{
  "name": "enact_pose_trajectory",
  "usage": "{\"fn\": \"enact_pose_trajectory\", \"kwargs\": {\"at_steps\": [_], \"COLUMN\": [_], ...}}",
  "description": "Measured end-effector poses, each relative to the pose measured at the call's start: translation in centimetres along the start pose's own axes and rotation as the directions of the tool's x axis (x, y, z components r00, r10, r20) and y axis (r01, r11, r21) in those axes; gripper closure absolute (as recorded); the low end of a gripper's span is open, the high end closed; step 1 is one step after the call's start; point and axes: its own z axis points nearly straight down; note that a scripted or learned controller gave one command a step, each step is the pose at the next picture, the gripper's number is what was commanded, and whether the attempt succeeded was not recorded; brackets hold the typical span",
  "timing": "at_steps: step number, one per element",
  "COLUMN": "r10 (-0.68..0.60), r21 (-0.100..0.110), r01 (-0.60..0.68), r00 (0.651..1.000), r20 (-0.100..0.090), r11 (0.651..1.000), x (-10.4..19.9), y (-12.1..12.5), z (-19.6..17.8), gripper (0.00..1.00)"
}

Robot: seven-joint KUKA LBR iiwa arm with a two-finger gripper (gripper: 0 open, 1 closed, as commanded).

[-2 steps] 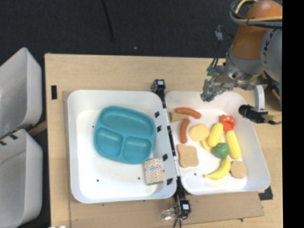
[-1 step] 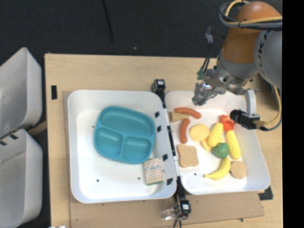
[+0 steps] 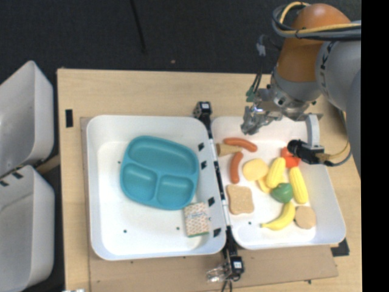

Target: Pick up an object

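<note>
My gripper (image 3: 251, 124) hangs over the far left corner of the right bin (image 3: 328, 224), just above and behind an orange sausage (image 3: 240, 143) lying crosswise. I see nothing held in it. A second sausage (image 3: 235, 166) lies lengthwise below the first. Beside it are a yellow round piece (image 3: 255, 169), two corn cobs (image 3: 276, 171) (image 3: 298, 185), a green pepper (image 3: 281, 192), a bread slice (image 3: 240, 199), a banana (image 3: 279, 218) and a tan round piece (image 3: 305, 217). A red piece (image 3: 288, 157) sits partly hidden by the cob.
The left bin (image 3: 100, 224) holds a teal divided plate (image 3: 160, 173) and a small patterned packet (image 3: 196, 219) at its near right corner. A ridge with black clips (image 3: 214, 175) separates the bins. A black cable fitting (image 3: 304, 150) hangs over the right bin's far side.
</note>
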Motion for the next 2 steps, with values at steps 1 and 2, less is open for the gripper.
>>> {"fn": "enact_pose_trajectory", "kwargs": {"at_steps": [1,2], "r10": [0.004,0.002], "r21": [-0.004,-0.005], "r01": [-0.004,-0.002], "r00": [1.0,1.0], "r20": [0.0,0.001], "r11": [1.0,1.0], "x": [-0.73,-0.66], "y": [-0.56,-0.09], "z": [-1.84,-1.68], "gripper": [1.0,1.0]}}
